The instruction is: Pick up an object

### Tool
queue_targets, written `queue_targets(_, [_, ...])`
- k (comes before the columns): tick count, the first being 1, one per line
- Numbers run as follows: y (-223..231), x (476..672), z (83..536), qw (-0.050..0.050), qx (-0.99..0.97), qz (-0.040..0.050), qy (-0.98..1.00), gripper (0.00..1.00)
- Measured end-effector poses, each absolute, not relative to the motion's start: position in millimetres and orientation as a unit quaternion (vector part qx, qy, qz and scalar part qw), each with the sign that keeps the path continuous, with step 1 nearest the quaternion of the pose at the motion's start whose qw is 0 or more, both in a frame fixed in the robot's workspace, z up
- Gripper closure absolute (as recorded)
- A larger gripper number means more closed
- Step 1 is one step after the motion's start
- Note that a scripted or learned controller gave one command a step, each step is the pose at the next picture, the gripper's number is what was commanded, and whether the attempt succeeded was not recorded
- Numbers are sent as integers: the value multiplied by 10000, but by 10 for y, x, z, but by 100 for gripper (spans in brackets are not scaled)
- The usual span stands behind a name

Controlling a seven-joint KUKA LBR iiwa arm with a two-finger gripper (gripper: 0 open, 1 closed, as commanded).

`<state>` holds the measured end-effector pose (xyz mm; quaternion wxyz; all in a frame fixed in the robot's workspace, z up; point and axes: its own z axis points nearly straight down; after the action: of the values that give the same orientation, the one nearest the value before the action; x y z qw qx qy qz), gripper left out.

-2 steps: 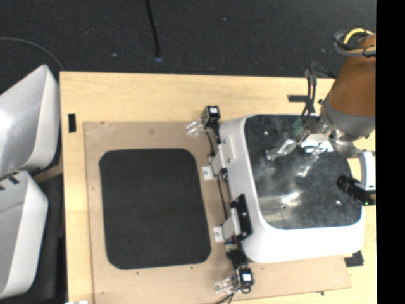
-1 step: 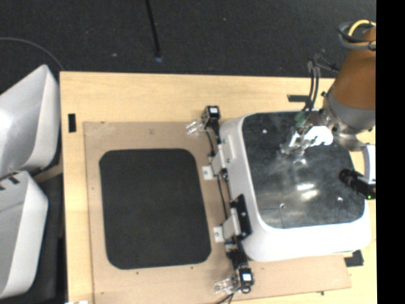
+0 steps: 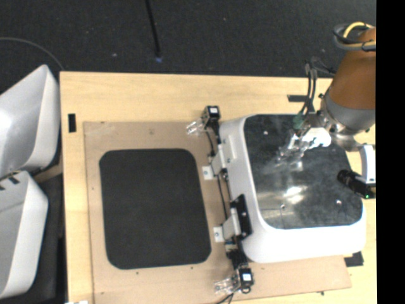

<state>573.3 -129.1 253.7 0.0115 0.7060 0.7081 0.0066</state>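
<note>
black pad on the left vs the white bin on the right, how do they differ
The black pad is flat, matte and dark, without any rim; the white bin has raised white walls around a shiny grey floor. The pad lies bare, while the gripper reaches into the bin. Both are rounded rectangles lying side by side on the bench.

**A robot lab bench**

This is a lab or test cell, not a home. A pale wooden bench (image 3: 190, 97) stands on dark speckled floor (image 3: 190, 24), with a cable (image 3: 150, 18) running across it. A white bin (image 3: 253, 246) and a black mat (image 3: 155, 208) sit on a board (image 3: 92, 201), with metal brackets (image 3: 221, 163) between them. The arm (image 3: 354, 81), grey and orange, reaches in at the right.
</note>
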Motion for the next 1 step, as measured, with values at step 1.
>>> queue_targets(1, [-1301,5737,2533,113,7069,78,7072,100])
